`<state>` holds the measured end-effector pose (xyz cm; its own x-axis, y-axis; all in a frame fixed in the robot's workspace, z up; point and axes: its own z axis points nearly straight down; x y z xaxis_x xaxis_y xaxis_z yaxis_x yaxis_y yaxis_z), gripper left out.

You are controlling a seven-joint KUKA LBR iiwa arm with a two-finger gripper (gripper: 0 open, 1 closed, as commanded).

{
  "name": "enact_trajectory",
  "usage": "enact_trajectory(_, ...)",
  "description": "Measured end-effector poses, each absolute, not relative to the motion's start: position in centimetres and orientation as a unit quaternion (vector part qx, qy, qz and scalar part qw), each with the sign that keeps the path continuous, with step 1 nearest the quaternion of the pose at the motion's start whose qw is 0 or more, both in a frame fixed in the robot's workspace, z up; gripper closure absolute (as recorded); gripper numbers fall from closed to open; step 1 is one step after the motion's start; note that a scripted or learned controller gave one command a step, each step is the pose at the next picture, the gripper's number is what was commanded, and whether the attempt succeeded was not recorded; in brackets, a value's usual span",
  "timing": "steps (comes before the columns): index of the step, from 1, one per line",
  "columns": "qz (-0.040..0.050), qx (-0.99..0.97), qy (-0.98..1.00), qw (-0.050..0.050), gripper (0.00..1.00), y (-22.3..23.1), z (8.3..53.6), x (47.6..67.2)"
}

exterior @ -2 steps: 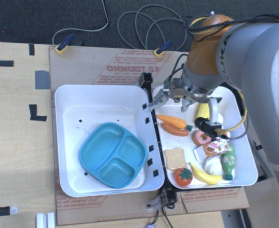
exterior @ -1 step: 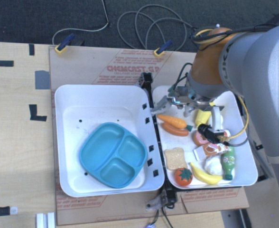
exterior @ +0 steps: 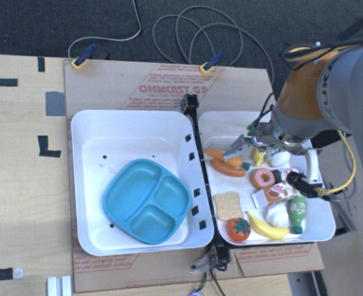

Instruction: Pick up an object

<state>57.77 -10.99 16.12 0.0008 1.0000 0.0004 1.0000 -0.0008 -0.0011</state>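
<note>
Since the task names no particular object, I take the likeliest target to be the orange hot dog lying in the right bin, just below the claw. From where I stand the claw looks spread, its grey fingers splayed above the toy food with nothing between them, though the view is too slanted to say how wide.

By the look of it, the toy is hollow plastic or rubber: light, slightly yielding, smooth and probably slippery. It is long and rounded, so I would judge a pinch across its narrow middle the safest hold; taken near an end, it could swivel or squirt out.

Crowding is the trouble. A carrot-like piece lies touching it, a pink doughnut sits just beside its right end, and a bread slice, tomato and banana lie nearer the front rim. A green bottle rests at the right.

Under the arm's wrist, several small pieces are half covered and I cannot name them. Over in the left bin lies a blue divided tray, well apart.
</note>
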Motion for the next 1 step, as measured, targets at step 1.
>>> enact_trajectory(1,0.0009,-0.706,-0.708,-0.001,0.0,-10.57,8.08,59.36)
